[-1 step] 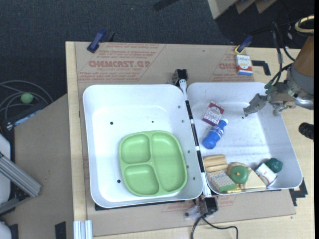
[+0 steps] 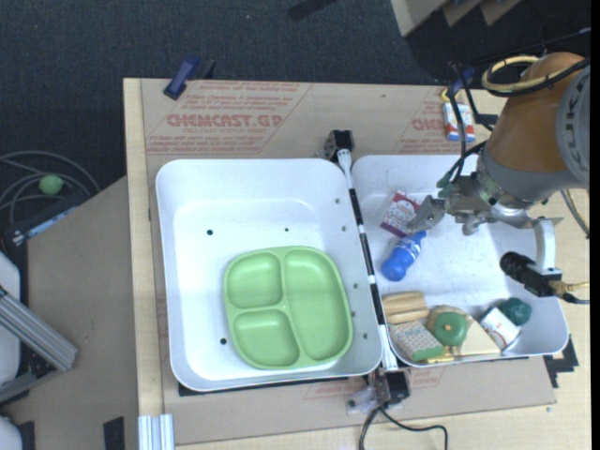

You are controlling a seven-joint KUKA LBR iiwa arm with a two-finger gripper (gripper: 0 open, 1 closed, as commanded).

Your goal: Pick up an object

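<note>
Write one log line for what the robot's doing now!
gripper: over right bin | beside red-white packet | blue bottle: below

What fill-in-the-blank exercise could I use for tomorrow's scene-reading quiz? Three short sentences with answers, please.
1. The green divided plate lies in the ____ bin.
2. That plate has ____ compartments.
3. The blue bottle lies in the right bin, close below the ____.

Missing words: left; three; gripper
</note>
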